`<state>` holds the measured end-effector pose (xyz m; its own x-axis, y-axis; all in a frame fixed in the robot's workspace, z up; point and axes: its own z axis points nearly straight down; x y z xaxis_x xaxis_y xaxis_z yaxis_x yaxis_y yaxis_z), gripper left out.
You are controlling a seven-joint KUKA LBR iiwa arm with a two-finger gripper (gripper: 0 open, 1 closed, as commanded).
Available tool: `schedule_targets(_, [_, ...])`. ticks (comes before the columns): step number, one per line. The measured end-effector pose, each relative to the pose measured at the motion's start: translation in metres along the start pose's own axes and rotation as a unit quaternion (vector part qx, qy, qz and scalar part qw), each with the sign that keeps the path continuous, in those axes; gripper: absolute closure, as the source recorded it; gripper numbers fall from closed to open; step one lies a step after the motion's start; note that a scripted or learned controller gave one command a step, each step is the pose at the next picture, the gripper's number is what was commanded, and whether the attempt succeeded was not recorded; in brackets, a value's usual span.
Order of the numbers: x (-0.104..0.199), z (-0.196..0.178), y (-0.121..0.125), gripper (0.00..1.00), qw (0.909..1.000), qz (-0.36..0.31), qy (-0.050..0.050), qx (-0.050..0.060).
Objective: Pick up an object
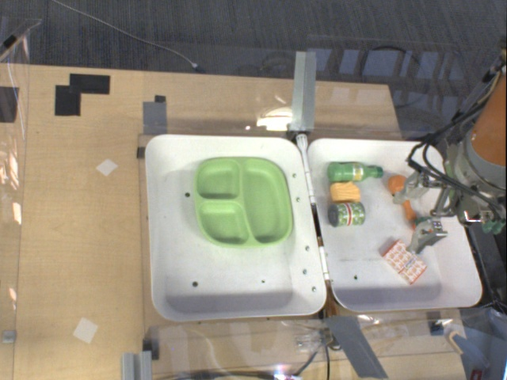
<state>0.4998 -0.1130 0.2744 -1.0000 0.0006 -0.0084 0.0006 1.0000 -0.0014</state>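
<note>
The red-and-white packet (405, 261) lies just beside the spread, empty jaws (425, 236).

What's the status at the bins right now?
Gripper over right bin, above red packet; nothing held. Carrot, bottle, can close by. Green tray in left bin.

Two bins sit side by side: the left bin (166, 275) holds a divided tray (242, 201) at its centre. In the right bin (451, 287), a bottle (353, 172), corn cob (344, 191) and can (347, 214) stack downward near its left wall; a packet (405, 261) lies lower right, just under my gripper (428, 232).
</note>
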Motion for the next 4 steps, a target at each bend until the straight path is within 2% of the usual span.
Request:
schedule_targets(1, [0.010, 0.183, 0.012, 0.00, 0.9821, 0.189, -0.004, -0.001])
schedule_targets(2, [-0.014, 0.184, 0.023, 0.00, 0.8843, 0.467, -0.002, -0.002])
schedule_targets(3, [-0.019, 0.170, 0.023, 1.00, 0.8856, 0.464, -0.010, -0.003])
schedule_targets(4, [-0.036, 0.088, 0.089, 1.00, 0.7350, 0.678, 0.001, 0.000])
